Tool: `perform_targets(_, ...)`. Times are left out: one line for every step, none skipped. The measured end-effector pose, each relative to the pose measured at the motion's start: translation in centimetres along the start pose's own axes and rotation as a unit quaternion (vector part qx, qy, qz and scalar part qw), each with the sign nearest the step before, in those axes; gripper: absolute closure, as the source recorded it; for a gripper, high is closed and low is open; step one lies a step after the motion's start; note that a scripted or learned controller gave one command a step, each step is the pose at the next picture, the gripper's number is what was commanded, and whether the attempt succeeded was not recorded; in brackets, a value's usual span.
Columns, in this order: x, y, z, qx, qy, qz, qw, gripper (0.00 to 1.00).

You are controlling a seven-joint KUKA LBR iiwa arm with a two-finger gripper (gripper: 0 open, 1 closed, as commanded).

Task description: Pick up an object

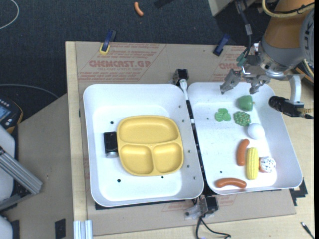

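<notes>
Fingers of the gripper (242,85) stand apart and empty over the right bin's (209,133) far end, so the approach needs a drop onto the green toy (244,102) just below.

Both bins, the left bin (94,113) and the right bin (209,96), were plain white, and a yellow divided tray (149,144) lay in the left one beside a small black block (110,143). In the right bin lay three green pieces (244,102), a white egg (255,131), a yellow corn cob (252,163) and two orange-red sausages (230,183). A small white item (267,165) seemed speckled with red and dark spots.
</notes>
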State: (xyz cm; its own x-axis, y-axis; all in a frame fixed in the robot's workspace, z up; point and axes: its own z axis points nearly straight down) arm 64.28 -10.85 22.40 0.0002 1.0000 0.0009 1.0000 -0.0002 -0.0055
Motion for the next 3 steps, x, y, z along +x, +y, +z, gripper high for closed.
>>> perform_targets(0.0, -0.2, 6.3, 0.000, 0.000, 0.000, 1.0000, 0.00)
perform_targets(-0.6, 0.3, 12.1, 0.001, 0.000, 0.000, 1.0000, 0.00)
perform_targets(-0.5, 0.3, 14.0, -0.001, 0.000, 0.000, 1.0000, 0.00)
